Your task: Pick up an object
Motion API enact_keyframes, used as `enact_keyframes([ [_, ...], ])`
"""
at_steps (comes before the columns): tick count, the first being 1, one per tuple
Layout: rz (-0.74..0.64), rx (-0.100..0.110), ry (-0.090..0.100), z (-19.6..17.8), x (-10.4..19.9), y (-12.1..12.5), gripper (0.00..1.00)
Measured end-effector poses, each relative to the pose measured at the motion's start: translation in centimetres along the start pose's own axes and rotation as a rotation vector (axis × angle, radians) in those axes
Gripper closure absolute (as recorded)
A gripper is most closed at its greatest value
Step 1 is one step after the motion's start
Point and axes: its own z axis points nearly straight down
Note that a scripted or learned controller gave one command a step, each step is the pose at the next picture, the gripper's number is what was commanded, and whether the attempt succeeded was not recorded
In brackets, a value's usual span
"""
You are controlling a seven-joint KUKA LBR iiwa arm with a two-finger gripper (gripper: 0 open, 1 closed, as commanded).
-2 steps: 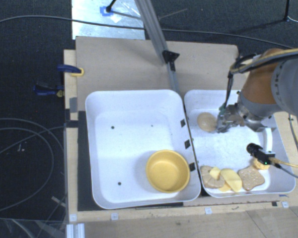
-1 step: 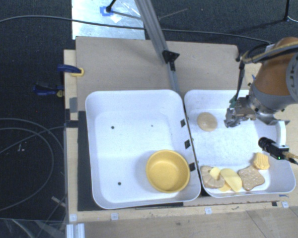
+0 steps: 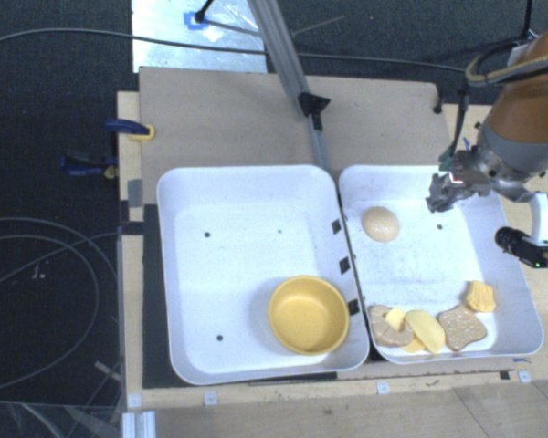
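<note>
A smooth, rounded bun [image 3: 380, 224], probably light and slippery, sits near the right bin's [image 3: 511, 331] far edge; grip its sides; claw [image 3: 446, 192] state unclear.

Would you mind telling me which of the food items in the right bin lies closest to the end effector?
The round beige bun, lying alone in the upper part of the right bin, is closest to the end effector. The other pieces cluster along the bin's bottom edge.
</note>
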Motion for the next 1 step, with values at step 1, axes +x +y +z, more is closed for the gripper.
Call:
enact_keyframes([
  [1, 0.0, 0.003, 0.001, -3.74, -0.02, 0.19, 1.0],
])
